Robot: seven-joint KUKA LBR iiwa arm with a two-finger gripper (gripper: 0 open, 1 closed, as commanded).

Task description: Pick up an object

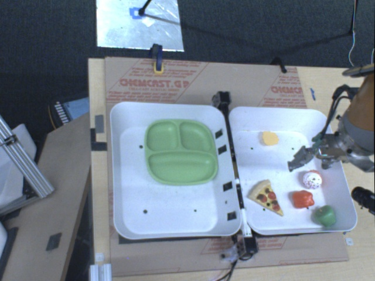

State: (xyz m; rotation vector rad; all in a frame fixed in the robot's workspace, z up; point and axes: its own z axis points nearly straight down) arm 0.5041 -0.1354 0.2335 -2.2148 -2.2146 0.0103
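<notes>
The right bin holds several small items: a yellow piece near the back, a pizza slice at the front left, a white ball with red dots, a red piece and a green piece in the front right corner. My gripper hangs over the right bin, just above and behind the white ball. Its fingers stand spread, with nothing between them. The arm comes in from the right.
A green divided plate lies in the left bin. A black divider with clips runs between the bins. Cardboard lies under both, with a yellow clamp at the back.
</notes>
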